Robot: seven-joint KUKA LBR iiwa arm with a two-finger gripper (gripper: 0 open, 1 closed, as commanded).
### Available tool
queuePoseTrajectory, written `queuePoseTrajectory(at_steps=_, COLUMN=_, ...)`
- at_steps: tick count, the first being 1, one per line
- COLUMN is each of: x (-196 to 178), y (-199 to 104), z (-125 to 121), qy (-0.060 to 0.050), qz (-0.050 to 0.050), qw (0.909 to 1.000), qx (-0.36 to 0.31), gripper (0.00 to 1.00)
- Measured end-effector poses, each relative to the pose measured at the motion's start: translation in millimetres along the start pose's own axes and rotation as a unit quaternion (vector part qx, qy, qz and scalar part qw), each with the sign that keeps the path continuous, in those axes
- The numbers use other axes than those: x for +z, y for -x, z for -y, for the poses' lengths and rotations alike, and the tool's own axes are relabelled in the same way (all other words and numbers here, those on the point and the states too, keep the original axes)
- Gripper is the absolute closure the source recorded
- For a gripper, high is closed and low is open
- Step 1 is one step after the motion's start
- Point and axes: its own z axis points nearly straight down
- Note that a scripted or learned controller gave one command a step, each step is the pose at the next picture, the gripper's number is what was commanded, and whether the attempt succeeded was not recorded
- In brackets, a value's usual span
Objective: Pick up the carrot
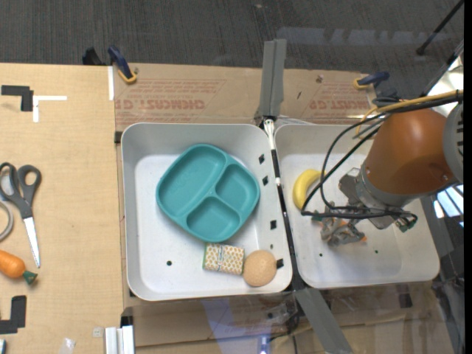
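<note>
The gripper (344, 233) hangs low in the right bin (413, 268) beside a banana (304, 188), finger state indeterminable; the carrot (12, 265) lies on the worktop (66, 198).

Bright, even overhead light; soft shadows

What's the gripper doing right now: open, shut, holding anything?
Gripper: low in the right bin beside the banana; whether it is open or shut cannot be told. The carrot lies out on the bench at far left.
</note>
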Motion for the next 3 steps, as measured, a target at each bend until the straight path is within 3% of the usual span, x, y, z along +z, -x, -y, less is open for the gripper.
queuePoseTrajectory(at_steps=1, x=-127.6, y=-53.1, z=61.5, qy=-0.001, qz=0.000, qw=0.9948, qx=0.102, gripper=1.00)
queuePoseTrajectory(at_steps=2, x=-127.4, y=-52.9, z=61.2, qy=0.000, qz=0.000, qw=0.9949, qx=0.101, gripper=0.00)
queuePoseTrajectory(at_steps=3, x=-0.3, y=-37.1, z=25.0, qy=-0.001, qz=0.001, qw=0.9869, qx=0.161, gripper=0.00)
